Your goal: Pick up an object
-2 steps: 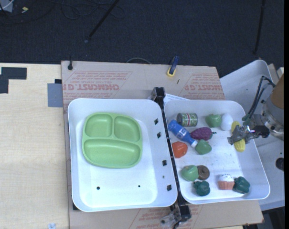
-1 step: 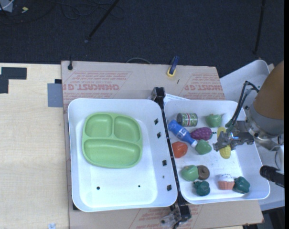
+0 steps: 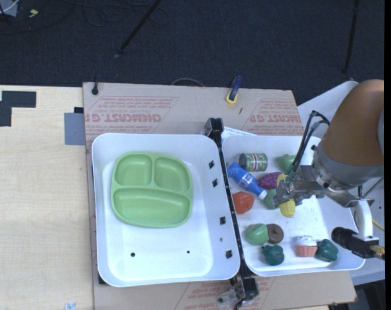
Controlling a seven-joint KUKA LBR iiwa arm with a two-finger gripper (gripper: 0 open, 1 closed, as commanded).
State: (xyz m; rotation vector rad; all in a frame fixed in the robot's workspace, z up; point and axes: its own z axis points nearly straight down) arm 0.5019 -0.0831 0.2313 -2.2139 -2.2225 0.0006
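The reaching step is judged to be in hand: the jaws (image 3: 287, 196) are lowered into the right bin (image 3: 311, 267) among the toys, and no object is seen lifted. Whether the jaws are spread or pressed together cannot be told, since they are lost in clutter. The likeliest target, a yellow toy (image 3: 287, 207), is seen touching or just under the jaws, with a purple toy (image 3: 270, 180) just beside them and a blue bottle (image 3: 245, 179) near, towards the left bin (image 3: 108, 237) that carries a green plate (image 3: 152, 190). A firm closing on one piece and a straight lift are called for next.
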